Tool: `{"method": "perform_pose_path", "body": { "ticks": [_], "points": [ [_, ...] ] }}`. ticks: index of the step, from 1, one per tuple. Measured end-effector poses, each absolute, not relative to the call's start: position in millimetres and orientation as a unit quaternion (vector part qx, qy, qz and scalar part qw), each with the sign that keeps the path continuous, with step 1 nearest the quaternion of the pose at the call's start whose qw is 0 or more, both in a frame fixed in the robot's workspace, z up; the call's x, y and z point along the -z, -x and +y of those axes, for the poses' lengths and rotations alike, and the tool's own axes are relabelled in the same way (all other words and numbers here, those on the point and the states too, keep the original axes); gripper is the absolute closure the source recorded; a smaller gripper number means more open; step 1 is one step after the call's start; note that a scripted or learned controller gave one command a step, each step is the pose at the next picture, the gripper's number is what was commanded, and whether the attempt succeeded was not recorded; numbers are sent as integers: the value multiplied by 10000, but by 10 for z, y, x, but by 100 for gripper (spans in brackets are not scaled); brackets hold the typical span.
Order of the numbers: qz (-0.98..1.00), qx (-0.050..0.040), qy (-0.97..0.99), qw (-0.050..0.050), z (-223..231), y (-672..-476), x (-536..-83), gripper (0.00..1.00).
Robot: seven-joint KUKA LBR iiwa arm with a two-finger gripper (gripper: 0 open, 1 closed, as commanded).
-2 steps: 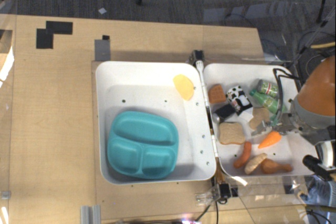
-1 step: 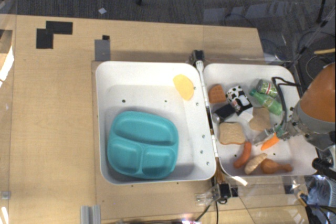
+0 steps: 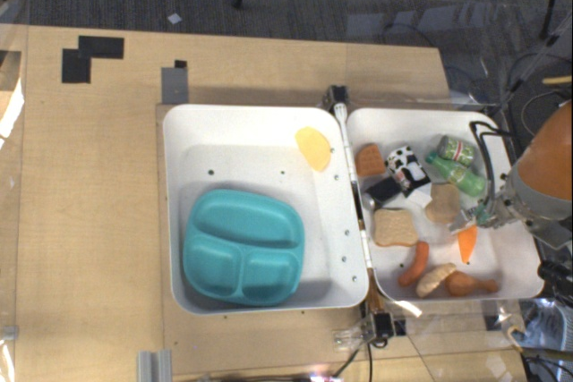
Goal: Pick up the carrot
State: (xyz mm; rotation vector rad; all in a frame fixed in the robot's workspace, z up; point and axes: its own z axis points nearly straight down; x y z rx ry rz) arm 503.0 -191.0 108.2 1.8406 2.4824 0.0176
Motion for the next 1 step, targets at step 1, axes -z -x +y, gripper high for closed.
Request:
{"method": "perform_pose_path", "body": {
  "ticks": [1],
  "points": [
    [8112, -29, -5848, 32, -1269, -5277, -1436, 100]
  ]
}}
